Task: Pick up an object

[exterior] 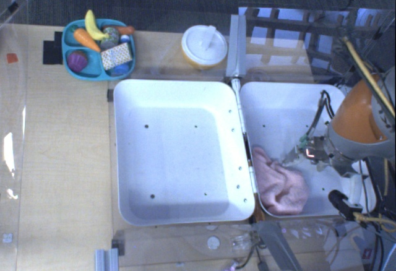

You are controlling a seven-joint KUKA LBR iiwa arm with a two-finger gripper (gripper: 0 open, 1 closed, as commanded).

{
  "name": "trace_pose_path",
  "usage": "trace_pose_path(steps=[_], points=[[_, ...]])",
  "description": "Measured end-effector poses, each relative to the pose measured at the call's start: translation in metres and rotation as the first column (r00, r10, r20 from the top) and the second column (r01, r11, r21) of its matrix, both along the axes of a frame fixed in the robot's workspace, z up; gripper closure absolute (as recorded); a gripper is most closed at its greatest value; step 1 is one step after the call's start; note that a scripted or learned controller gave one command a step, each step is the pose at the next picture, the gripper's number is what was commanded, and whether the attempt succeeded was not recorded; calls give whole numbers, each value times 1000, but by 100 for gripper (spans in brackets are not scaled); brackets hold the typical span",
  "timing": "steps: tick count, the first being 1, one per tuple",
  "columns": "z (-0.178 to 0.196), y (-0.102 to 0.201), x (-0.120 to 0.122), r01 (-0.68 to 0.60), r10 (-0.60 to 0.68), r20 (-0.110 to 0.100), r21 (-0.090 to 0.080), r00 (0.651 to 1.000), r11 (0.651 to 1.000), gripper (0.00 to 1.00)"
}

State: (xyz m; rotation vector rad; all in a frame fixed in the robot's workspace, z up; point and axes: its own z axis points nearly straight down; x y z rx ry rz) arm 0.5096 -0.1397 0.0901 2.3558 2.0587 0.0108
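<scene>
One pink cloth (281,184) in right bin (272,103) | gripper (296,155) just above it, finger state unclear | best descend onto the bunched middle, then close

No text, label, brand, number or sign can be read anywhere here, whether on the bins or the surface.

Cloth (280,184) lies in right bin (278,103) (front-left corner), gripper (301,153) just behind.
</scene>
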Motion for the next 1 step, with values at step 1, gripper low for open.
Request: trace_pose_path(steps=[1], points=[[28,-53,35,-6,6,-11,4,1000,1000,0]])
